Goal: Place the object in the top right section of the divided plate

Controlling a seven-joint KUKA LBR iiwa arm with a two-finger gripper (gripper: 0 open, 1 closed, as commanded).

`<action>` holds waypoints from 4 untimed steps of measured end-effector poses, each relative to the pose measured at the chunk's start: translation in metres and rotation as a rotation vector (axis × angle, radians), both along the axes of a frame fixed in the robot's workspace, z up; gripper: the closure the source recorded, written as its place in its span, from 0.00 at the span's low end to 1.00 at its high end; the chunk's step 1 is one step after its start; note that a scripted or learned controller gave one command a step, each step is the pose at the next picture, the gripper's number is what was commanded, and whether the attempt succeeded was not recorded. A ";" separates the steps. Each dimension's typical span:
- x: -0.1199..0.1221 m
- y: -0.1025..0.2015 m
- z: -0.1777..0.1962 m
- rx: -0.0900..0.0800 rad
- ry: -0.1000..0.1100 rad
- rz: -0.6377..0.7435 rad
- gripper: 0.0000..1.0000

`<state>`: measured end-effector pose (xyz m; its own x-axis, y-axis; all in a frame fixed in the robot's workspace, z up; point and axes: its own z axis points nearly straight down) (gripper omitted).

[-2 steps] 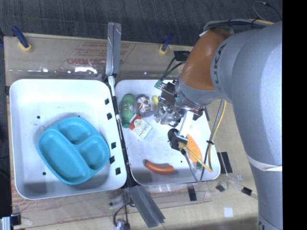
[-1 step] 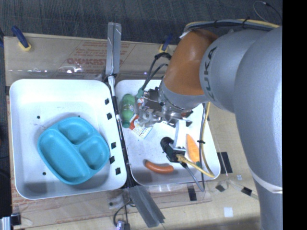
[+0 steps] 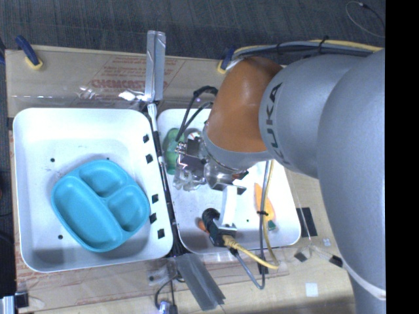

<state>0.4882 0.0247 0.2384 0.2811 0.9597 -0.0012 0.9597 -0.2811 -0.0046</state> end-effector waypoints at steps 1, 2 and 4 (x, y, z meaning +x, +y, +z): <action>-0.013 0.070 -0.028 0.001 0.001 0.222 1.00; 0.054 0.038 -0.048 -0.001 0.001 0.101 1.00; 0.044 0.087 -0.026 0.000 0.001 0.075 1.00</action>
